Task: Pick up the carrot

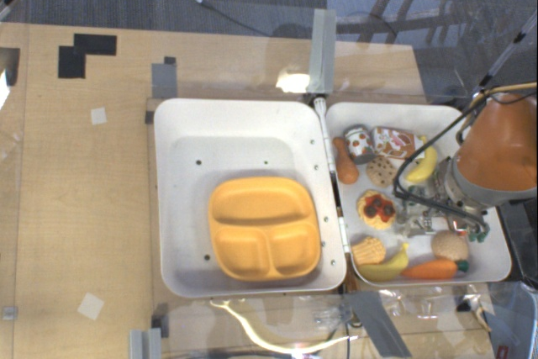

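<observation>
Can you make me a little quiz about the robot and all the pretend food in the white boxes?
1. True or false: the carrot lies in the same bin as the yellow tray.
2. What lies just left of the carrot: A) a banana, B) a spoon, C) a cup?
3. Fill in: the gripper is over the ____ bin.

Key
1. False. The carrot is in the right bin, at its near edge; the tray is in the left bin.
2. A.
3. Right. It hovers above the food, up from the carrot, with nothing seen between its fingers.
</observation>
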Motion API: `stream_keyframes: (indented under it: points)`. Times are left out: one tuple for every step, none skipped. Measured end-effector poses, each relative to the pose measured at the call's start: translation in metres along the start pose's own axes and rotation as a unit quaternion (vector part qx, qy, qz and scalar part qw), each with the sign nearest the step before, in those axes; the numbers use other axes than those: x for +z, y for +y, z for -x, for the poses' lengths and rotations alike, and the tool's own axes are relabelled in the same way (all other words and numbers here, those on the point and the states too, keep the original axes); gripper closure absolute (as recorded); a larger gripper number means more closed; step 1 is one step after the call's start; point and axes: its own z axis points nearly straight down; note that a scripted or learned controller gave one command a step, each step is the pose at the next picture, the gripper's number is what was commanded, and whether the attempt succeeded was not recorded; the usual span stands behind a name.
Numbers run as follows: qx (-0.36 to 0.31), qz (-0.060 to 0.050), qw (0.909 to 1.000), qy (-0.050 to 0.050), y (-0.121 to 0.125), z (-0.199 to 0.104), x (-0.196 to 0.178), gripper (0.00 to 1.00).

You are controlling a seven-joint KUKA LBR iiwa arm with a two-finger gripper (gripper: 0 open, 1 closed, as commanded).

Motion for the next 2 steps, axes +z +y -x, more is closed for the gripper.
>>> stream_keyframes:
  points:
    - [-0.128, -0.002, 0.9917, 0.001, -0.054, -0.009, -0.134, 1.0]
    - [-0.373, 0.002, 0.9277, 0.002, -0.044, 0.037, -0.167, 1.0]
